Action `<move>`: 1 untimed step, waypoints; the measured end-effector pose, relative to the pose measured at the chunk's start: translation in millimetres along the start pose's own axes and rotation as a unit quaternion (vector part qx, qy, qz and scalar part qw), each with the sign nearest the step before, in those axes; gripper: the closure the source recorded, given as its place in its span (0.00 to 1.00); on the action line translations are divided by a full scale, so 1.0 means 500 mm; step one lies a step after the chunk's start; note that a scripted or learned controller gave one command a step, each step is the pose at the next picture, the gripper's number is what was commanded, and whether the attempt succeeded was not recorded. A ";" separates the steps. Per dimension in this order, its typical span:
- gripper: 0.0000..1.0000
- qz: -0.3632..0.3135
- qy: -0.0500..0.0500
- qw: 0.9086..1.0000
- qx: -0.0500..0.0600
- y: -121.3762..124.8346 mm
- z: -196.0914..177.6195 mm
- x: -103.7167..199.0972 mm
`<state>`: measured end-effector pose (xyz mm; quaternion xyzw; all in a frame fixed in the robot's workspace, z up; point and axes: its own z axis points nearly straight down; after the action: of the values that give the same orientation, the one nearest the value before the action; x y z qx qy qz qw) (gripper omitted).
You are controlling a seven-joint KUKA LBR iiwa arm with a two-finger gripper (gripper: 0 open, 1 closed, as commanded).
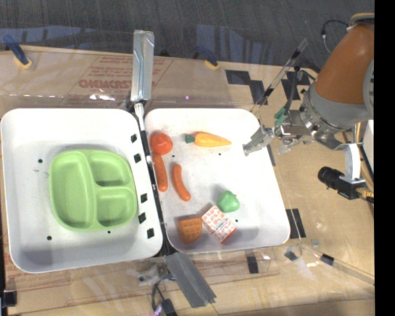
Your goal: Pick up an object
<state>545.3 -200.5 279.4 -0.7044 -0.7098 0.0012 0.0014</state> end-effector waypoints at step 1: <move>0.00 0.044 0.000 0.999 0.001 -0.018 0.164 0.046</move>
<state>535.9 -177.7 197.4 -0.7352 -0.6778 0.0019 0.0023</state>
